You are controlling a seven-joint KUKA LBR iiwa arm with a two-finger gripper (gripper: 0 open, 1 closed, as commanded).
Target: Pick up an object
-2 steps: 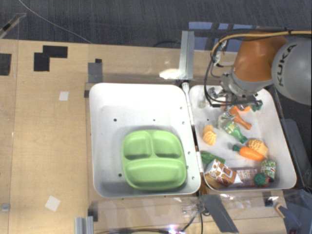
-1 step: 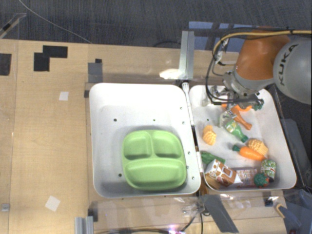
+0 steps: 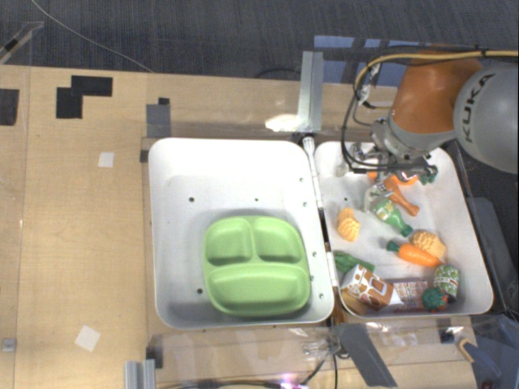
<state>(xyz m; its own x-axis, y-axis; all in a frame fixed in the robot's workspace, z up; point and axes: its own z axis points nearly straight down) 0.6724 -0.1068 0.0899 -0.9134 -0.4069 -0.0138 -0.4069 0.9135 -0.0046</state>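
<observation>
Gripper (image 3: 388, 177) sits low in the back of the right bin (image 3: 469, 217), hanging under the grey arm w/ orange band (image 3: 430, 96), which comes in from the right. Can't tell its state; wrist body and cables hide that part. Nothing visibly clamped, so no hold to claim.

Directly beneath/just beside the tool: an orange carrot-like piece (image 3: 403, 197) lying at a slant, touching or overlapping a small green-and-white item (image 3: 384, 211). Judging by position, 1 of these 2 is the likely target; the tool is lined up over them, prob. because they sit apart from the crowded front of the bin.

Further out, same bin: a yellow corn-like toy (image 3: 349, 225) nr the left wall, alone, w/ room around it. A 2nd carrot w/ green top (image 3: 415, 254) lies touching a yellow-orange textured piece (image 3: 427, 241). Front edge is packed: a printed snack box (image 3: 366, 288), a flat wrapped bar (image 3: 405, 292), a dark green leafy bit (image 3: 350, 262), a red-and-green berry-like toy (image 3: 438, 298) and a green round item (image 3: 447, 278), all touching or nearly so. Harder picks, neighbours crowd them.

Left bin (image 3: 174, 217) holds 1 green divided tray (image 3: 255, 264), 3 compartments, resting flat toward the front; looks like a drop spot, not part of the pick.

Pick seems not yet done: every item lies on the bin floor.
</observation>
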